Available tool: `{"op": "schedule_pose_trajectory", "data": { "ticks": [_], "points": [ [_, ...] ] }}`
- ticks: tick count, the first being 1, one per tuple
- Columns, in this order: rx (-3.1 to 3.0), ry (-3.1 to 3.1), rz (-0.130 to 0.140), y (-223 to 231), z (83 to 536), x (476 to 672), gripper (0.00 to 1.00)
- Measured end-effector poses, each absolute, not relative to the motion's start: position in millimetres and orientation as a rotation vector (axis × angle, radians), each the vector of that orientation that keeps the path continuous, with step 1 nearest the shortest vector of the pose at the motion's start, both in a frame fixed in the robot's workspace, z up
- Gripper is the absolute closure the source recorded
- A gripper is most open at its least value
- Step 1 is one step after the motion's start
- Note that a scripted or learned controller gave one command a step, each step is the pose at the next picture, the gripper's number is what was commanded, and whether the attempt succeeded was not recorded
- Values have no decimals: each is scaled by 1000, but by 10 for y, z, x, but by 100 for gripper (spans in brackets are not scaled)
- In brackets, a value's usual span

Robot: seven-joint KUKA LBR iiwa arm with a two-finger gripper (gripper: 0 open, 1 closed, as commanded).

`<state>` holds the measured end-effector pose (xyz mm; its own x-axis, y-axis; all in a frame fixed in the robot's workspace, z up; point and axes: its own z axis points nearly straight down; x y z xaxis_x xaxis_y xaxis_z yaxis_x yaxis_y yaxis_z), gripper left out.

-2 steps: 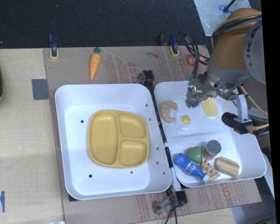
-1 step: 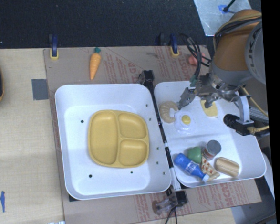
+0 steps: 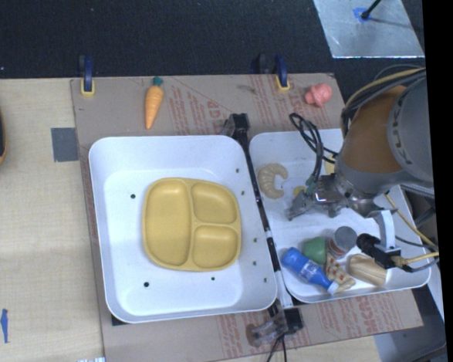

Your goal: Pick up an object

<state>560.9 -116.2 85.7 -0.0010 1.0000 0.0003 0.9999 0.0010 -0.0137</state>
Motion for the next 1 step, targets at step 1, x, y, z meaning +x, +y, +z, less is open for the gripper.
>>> {"op": "schedule_pose_trajectory", "data": {
  "ticks": [1],
  "points": [
    [-2211, -2217, 10, -1039, 910, 4709, 0]
  ]
}}
